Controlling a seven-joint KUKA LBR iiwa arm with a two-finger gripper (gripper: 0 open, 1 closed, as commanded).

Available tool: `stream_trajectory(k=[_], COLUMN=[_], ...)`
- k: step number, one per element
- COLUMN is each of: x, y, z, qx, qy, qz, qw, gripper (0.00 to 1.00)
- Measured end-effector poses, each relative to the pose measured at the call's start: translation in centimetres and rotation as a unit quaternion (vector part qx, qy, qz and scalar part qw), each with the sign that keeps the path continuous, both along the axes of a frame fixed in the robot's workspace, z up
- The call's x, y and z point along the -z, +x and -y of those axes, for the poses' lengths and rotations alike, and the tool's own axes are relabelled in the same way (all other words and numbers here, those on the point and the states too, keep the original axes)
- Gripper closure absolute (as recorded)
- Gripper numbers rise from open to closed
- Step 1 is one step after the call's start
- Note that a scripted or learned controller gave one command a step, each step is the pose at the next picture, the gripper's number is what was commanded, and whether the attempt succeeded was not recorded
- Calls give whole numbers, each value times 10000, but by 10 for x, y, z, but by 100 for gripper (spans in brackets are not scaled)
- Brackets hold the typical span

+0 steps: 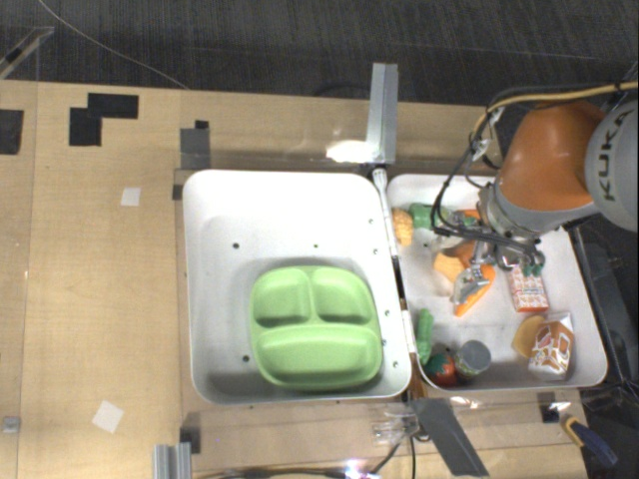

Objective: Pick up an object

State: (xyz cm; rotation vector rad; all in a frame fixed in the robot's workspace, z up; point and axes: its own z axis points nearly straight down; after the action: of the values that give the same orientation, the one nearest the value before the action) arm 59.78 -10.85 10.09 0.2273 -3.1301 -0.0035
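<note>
A green tray (317, 325) is seen left of the gripper (472, 285). A carrot (473, 295) is gripped between the closed fingers.

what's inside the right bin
The right bin holds small items: a corn cob, an orange carrot-like piece at the gripper, a red-and-white packet, a wrapped snack, a grey can. The arm covers the far part.
</note>
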Motion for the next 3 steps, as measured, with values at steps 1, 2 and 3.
stream_trajectory(k=[1, 2, 3], x=[10, -4, -89], y=[-49, -44, -59], z=[-9, -10, -34], qx=[291, 263, 870], qy=[-14, -17, -6], qz=[110, 194, 89], qw=[9995, 9995, 9962], gripper=[0, 100, 100])
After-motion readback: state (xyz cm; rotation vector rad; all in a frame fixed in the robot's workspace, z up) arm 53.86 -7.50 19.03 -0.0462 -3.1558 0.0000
